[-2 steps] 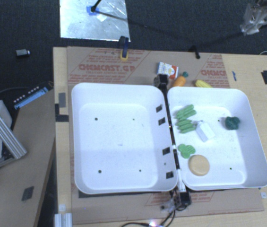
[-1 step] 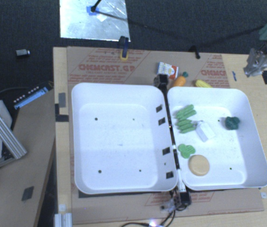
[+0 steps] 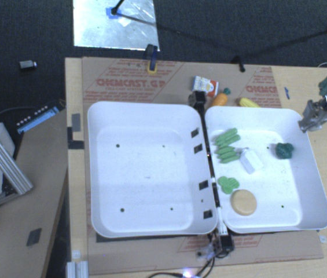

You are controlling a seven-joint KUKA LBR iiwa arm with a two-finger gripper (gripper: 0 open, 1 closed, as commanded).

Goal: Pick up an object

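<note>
To the left of the gripper (image 3: 312, 119) and a little nearer to the camera, the dark green lump (image 3: 284, 150) lies in the right bin (image 3: 309, 172); of all the things it is the nearest to the gripper. It is compact and roundish, so I see no clear long axis. Farther left from the gripper lie the white block (image 3: 251, 161), the light green pods (image 3: 227, 145), a small green piece (image 3: 228, 183) and the tan disc (image 3: 243, 202), all apart from each other except the pods, which lie close together. The left bin (image 3: 146, 169) is still farther away on that side.

The gripper hangs over the right rim of the right bin, near its far corner, and holds nothing that I can see. It is too small and blurred to tell more. I judge the coming move must go leftward and down.
</note>
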